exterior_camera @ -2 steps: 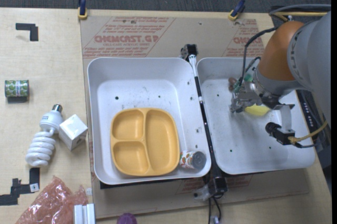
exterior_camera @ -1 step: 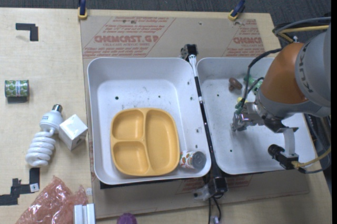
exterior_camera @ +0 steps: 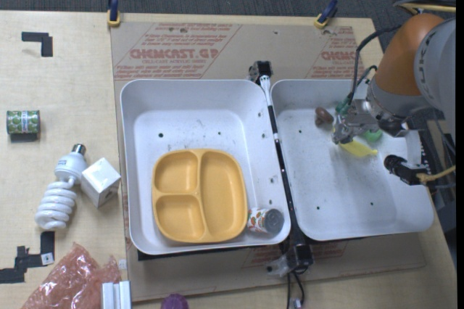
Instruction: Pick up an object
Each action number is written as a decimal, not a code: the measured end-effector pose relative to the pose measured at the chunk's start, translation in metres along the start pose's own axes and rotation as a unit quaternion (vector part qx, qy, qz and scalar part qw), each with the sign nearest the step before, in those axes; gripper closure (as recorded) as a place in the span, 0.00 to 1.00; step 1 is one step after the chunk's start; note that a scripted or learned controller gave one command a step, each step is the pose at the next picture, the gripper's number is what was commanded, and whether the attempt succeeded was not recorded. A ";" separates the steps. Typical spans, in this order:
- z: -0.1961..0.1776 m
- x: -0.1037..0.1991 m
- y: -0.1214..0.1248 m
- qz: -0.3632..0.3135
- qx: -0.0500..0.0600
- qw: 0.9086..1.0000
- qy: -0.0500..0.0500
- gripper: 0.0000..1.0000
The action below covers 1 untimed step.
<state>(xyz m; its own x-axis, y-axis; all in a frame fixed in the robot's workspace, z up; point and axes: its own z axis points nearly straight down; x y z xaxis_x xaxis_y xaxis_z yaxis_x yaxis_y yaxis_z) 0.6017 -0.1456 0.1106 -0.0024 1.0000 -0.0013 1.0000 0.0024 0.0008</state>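
A grey robot arm with an orange band reaches in from the right side of the picture, and its end effector [exterior_camera: 351,128] hangs low over the upper part of the right bin [exterior_camera: 348,224]. Whether its fingers are apart or together cannot be told from this overhead angle, and nothing is clearly seen between them.

Just below and slightly right of the end effector lies a yellow object [exterior_camera: 359,149], touching or nearly touching the tip. Immediately to its right is a small green object [exterior_camera: 373,133], partly hidden by the arm. Just to the left of the end effector sits a small brown object [exterior_camera: 323,116] on the bin floor.

Well to the left of the end effector, the left bin [exterior_camera: 188,106] holds a yellow divided plate [exterior_camera: 199,194] with three compartments. Beside the plate's lower right corner, a small can [exterior_camera: 264,221] lies on its side in the bin's corner.

Far to the left, outside both bins, the surface [exterior_camera: 65,104] carries a spiral light bulb [exterior_camera: 59,191], a small white cube [exterior_camera: 100,180] and a green can [exterior_camera: 22,123].
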 end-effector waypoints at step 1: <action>0.018 0.041 -0.022 0.000 0.001 1.000 0.000 0.00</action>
<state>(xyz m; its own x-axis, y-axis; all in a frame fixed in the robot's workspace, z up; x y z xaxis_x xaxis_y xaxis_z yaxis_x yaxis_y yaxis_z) 0.5792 -0.1045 0.0922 -0.0023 1.0000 -0.0004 1.0000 0.0023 -0.0010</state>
